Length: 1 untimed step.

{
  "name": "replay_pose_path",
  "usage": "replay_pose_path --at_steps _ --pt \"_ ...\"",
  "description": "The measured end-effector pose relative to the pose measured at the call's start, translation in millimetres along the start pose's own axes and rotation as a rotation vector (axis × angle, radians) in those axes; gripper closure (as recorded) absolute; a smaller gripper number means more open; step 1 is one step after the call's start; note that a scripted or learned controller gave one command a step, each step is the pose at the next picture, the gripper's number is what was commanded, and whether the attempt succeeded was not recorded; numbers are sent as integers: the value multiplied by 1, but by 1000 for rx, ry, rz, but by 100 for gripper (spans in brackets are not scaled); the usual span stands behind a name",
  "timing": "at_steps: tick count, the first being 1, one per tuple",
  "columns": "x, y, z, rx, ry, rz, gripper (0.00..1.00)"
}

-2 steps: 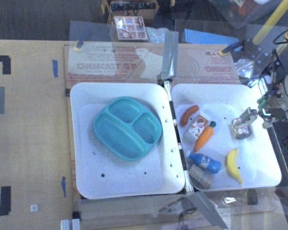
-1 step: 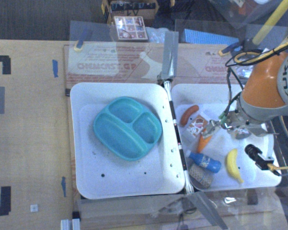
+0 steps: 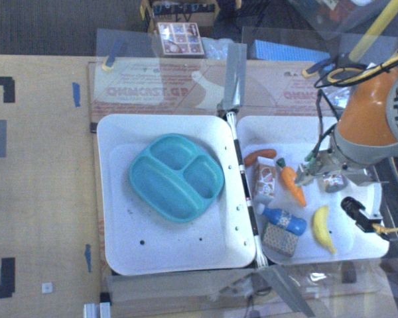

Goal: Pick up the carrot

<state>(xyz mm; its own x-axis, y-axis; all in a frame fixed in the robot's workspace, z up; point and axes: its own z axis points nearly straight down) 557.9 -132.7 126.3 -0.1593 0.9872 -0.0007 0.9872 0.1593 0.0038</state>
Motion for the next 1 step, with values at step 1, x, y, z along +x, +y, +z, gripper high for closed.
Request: replay_pose_path --at_steps 1 --pt "0 0 0 0 0 0 0"
